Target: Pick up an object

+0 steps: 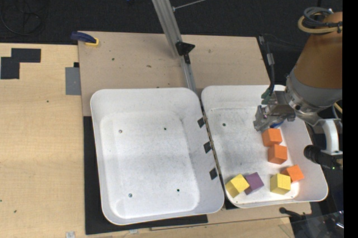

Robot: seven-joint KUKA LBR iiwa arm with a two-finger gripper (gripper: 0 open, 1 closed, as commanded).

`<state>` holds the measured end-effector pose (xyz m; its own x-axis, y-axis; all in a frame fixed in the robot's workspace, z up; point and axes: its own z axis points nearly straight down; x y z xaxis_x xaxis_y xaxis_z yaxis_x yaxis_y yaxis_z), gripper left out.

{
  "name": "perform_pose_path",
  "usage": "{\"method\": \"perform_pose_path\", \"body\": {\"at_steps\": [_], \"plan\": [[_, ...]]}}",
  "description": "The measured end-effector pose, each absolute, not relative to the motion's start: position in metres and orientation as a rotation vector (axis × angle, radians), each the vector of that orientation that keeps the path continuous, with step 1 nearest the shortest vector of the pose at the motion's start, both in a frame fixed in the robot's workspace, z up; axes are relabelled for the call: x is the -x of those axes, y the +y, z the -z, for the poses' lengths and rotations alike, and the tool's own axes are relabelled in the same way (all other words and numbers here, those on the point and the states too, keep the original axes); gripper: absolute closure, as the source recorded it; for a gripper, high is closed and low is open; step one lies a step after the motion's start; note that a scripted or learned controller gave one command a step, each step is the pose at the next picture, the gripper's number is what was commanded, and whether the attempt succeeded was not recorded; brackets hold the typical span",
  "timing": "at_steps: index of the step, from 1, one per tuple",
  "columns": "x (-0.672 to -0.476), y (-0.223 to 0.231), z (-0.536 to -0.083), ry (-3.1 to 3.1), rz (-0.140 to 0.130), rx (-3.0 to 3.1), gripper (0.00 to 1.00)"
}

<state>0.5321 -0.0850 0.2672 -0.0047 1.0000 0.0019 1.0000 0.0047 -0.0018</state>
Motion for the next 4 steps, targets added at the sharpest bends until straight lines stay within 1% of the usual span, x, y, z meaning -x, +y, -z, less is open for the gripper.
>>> {"method": "perform_pose_path", "body": {"at_steps": [1, 2, 3, 4], "plan": [[-0.557, -0.05, -0.257, -2.223, -0.002, 2.217, 1.0], [-0.576, -0.003, -0.257, -2.224, 0.0, 2.216, 1.0], [-0.606, 0.049, -0.241, -2.224, -0.001, 2.215, 1.0], [-0.632, 0.091, -0.222, -2.223, -0.002, 2.217, 1.0]]}}
